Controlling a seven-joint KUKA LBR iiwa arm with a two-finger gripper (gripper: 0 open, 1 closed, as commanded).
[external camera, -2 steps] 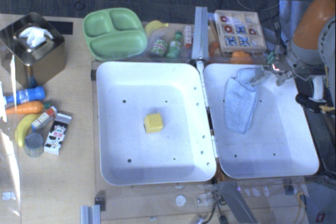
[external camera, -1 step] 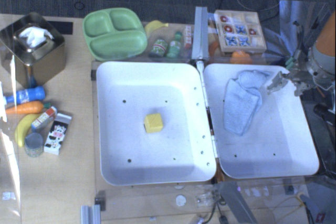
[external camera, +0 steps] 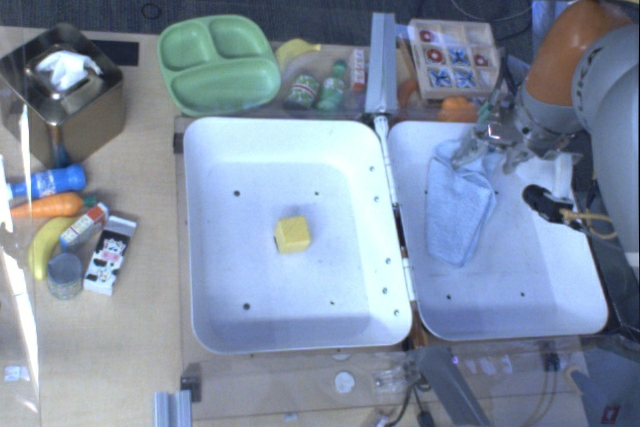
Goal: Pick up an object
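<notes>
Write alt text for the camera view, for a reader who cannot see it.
The gripper sits over the top end of a light blue cloth lying in the right white bin. A yellow block rests alone near the middle of the left white bin. A green divided tray lies behind the bins.

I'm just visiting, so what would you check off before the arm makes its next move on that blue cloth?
1. Gripper over the right bin: ok.
2. Gripper at the top edge of the blue cloth: ok.
3. Cloth gripped between the fingers: cannot tell.
4. Cloth lying inside the bin, not over its wall: ok.
5. Yellow block out of the way, in the left bin: ok.
</notes>
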